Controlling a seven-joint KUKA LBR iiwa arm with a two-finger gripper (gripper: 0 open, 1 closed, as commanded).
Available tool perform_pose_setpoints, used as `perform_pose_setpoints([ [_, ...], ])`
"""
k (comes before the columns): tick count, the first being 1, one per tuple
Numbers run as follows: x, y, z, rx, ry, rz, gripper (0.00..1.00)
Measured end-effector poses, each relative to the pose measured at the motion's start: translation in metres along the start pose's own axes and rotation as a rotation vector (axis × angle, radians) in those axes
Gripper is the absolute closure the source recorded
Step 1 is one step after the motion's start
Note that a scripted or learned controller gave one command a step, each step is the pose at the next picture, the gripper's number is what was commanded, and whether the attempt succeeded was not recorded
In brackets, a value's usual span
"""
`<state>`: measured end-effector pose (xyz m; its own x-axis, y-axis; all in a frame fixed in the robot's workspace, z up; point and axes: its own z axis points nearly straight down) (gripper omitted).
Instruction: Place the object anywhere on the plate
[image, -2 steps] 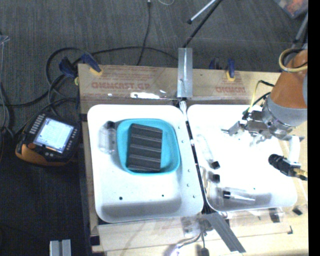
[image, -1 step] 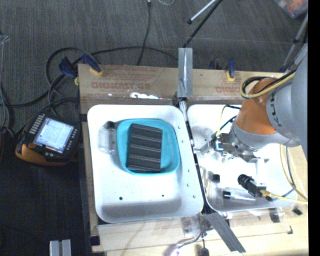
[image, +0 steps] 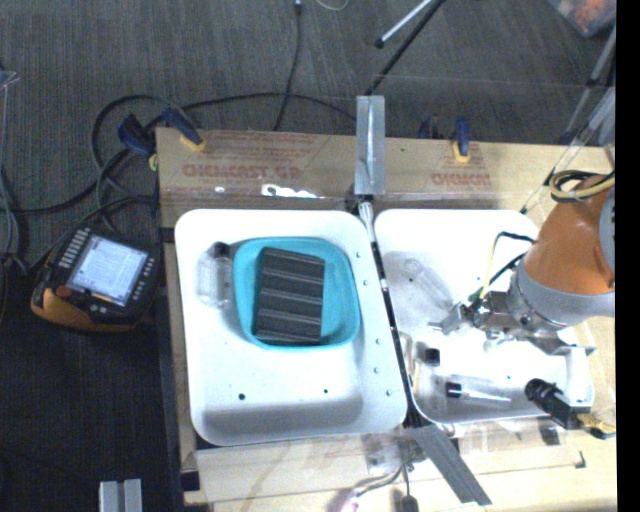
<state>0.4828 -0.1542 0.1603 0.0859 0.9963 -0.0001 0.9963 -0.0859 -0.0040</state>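
1. Nearest, a clear plastic syringe-like tube (image: 478, 391) lies in the right white bin (image: 452, 232).
2. Dark ribbed rectangular block (image: 290, 295) rests on the turquoise plate (image: 343, 300), left bin (image: 280, 410).
3. Claw (image: 480, 318) hovers over the right bin; I cannot tell its grip.

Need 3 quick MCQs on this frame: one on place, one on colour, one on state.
1. Where is the plate?
A. left bin
B. right bin
C. on the floor

2. What colour is the plate?
A. red
B. blue
C. yellow

3. What lies on the plate?
A. nothing
B. a clear bottle
C. a dark ribbed block

Answers:
1. A, the plate sits in the left bin, while the arm is over the right bin.
2. B, its rim is light blue around the block.
3. C, the dark ribbed block rests on it; the clear bottle lies beside the plate's left edge.
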Motion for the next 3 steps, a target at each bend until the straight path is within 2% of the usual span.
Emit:
perform_pose_setpoints([
  [1,-0.05,0.005,-0.08,-0.003,-0.002,0.049,0.0],
  [2,-0.05,0.005,-0.08,-0.003,-0.002,0.049,0.0],
  [3,0.024,0.001,-0.009,0.001,0.0,0.235,0.0],
])
